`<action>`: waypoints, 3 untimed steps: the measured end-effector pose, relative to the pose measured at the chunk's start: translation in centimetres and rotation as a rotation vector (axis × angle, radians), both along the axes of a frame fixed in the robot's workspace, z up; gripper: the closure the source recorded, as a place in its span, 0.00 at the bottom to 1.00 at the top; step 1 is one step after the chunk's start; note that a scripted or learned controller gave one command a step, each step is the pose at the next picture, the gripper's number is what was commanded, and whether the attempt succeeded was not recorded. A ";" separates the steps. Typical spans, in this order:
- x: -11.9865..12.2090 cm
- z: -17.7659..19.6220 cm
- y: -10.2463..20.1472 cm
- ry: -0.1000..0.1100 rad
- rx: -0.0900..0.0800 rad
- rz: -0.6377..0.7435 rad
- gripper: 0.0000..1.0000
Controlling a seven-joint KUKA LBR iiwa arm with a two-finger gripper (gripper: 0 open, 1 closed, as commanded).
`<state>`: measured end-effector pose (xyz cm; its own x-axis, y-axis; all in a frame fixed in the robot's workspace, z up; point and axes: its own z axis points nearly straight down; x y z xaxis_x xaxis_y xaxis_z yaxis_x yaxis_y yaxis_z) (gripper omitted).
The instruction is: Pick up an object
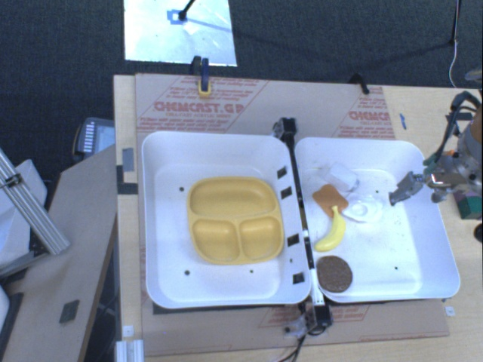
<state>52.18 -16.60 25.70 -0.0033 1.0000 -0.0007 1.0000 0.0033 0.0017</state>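
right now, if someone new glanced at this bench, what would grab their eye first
Most striking is the yellow divided tray lying in the middle of the left bin. Next come the small things clustered at the left side of the right bin: a yellow banana, an orange-brown piece just above it and a dark brown disc below. The gripper hangs over the right bin's right part.

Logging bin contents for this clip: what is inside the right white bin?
The right white bin holds a yellow banana, a tan flat piece, a round brown disc and clear plastic items. Anything beneath these is covered.
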 end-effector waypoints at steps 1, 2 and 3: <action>0.0 -4.4 -0.7 0.003 0.001 -0.002 0.00; -0.3 -10.1 -1.6 0.005 0.001 -0.003 0.00; -0.1 -14.3 -1.5 0.003 0.002 -0.002 0.00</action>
<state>52.06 -18.06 11.40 -0.0011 1.0000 0.0010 1.0000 0.0011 -0.0014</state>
